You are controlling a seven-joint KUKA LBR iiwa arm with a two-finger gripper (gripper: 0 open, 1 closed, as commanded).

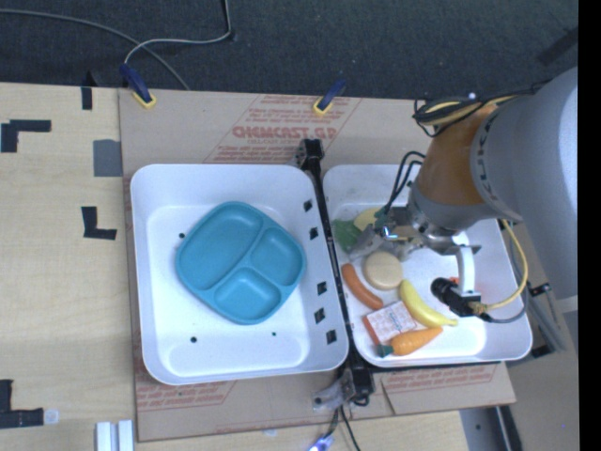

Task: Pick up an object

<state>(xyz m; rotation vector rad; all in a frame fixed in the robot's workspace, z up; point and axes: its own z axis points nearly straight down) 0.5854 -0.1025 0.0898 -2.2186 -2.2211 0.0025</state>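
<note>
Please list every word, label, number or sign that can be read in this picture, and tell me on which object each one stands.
"CHEMCAST GP": red print on the brown cardboard sheet under the two bins, just above the left bin. It seems to repeat in fainter rows, too blurred to read surely.
Small red and white packet in the right bin: it carries print, but too small to read.
Blue divided plate: no text on it.

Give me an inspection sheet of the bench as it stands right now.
Surface: wooden bench with a cardboard sheet under two white bins.
Job's things: right bin holds a round cream piece, banana, two carrots, a red-and-white packet.
Clutter: left bin holds a blue divided plate.
Grippers: gripper low over the right bin, beside the cream piece; finger state unclear.
Cables: black cable on the dark floor; yellow cable at the wrist.
Surroundings: yellow clamps on the cardboard's far edge.
</note>
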